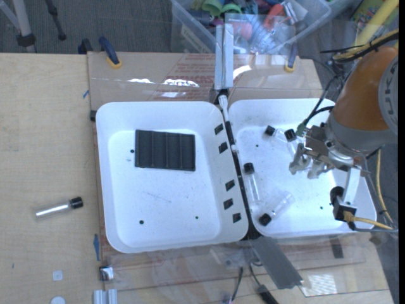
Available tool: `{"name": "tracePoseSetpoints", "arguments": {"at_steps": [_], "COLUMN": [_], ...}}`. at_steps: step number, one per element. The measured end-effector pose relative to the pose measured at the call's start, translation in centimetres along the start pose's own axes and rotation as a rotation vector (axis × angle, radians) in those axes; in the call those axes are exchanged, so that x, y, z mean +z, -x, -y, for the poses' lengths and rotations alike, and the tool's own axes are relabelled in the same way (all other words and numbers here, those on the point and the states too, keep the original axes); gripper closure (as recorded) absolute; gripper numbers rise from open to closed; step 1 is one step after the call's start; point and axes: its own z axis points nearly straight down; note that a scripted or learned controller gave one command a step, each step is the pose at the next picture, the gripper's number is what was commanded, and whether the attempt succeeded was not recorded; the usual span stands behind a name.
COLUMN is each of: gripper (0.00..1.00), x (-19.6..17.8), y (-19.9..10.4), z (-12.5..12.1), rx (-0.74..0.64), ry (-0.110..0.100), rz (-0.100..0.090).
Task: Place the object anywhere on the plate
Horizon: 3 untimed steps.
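Note:
A black ridged plate (pixel 166 150) lies flat in the left bin (pixel 114 227), toward its back. Several clear vials with black caps lie in the right bin (pixel 304 223): one near the back (pixel 278 133), one along the left wall (pixel 250 181), one at the front left (pixel 276 208). My gripper (pixel 304 167) hangs over the right bin's right half, right of the vials. Its metal fingers (pixel 296 165) stand apart, open, with nothing between them.
Another capped vial (pixel 59 207) rests on the wooden bench left of the bins. A clear tub of colourful toys (pixel 253 5) sits behind the bins. A row of black clips (pixel 228 170) runs down the divider between the bins. Cables (pixel 354 217) trail by the right bin's front corner.

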Motion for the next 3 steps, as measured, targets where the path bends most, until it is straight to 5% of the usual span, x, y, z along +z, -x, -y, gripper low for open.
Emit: {"name": "tracePoseSetpoints", "arguments": {"at_steps": [1, 2, 3], "gripper": [1.00, 1.00, 1.00], "x": [-19.0, -9.8, 1.6], "y": [-7.6, -11.9, -17.3], "z": [-6.8, -0.3, 6.5], "rx": [0.050, 0.095, -0.048], "ry": [0.002, -0.002, -0.003], "rz": [-0.001, 0.000, 0.000]}}
